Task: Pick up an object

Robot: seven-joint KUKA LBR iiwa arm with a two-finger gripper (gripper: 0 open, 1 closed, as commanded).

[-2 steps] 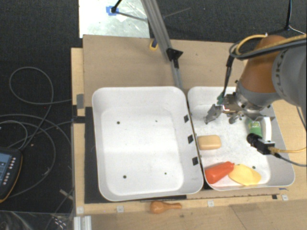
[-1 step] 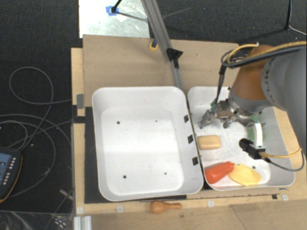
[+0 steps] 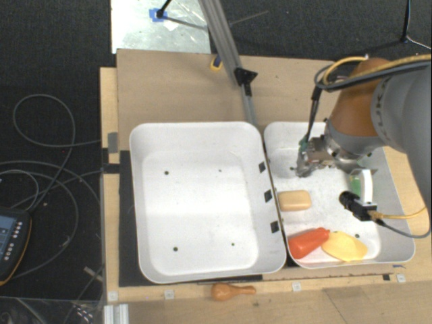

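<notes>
My gripper point(image 3: 303, 167) hangs over the upper left part of the right bin point(image 3: 398, 252), with the grey arm and its orange band behind it to the right. A beige block point(image 3: 295, 200) lies just below the gripper, apart from it. Further down, a red object point(image 3: 308, 241) and a yellow object point(image 3: 345, 247) lie side by side at the bin's front. A green and white item point(image 3: 360, 181) sits to the right, partly hidden by the arm. I see nothing held by the gripper.
The left bin point(image 3: 196, 201) lies beside the right one, their rims touching. A small tan object point(image 3: 231, 290) lies on the bench in front of the bins. A grey pole point(image 3: 226, 42) slants down from the top. Cables cross the floor at left.
</notes>
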